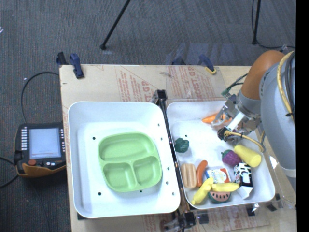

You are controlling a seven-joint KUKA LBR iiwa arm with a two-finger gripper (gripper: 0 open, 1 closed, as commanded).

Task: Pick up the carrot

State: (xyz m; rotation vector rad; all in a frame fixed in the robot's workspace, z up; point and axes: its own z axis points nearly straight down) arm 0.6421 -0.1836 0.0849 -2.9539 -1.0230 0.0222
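Over the right bin (190, 109) I am reaching in, my pincer (227, 124) hanging low near that bin's far wall. Whether it is wide or narrow I cannot tell, since wrist and cables are crowding the tips. The carrot (210, 119) is lying on the bin floor just beside my pincer, on the side toward the left bin (79, 129), its orange body poking out from under my wrist; I cannot tell whether I am touching it, and I am not seeing it gripped.

Nearer the bin's middle, by the wall it shares with the left bin, a broccoli (181, 145) is sitting alone. Toward the bin's near wall the rest is crowding together: a hot dog (189, 175), a red sausage (201, 167) just beside it, a banana (202, 191), a melon slice (219, 196) with a corn cob (225, 187) lying across it, and a small carton (219, 175). A purple grape bunch (231, 157) and a yellow lemon (247, 155) are resting below my wrist, touching each other, with a black-and-white box (244, 173) next to them. A green tray (129, 161) is sitting in the left bin.
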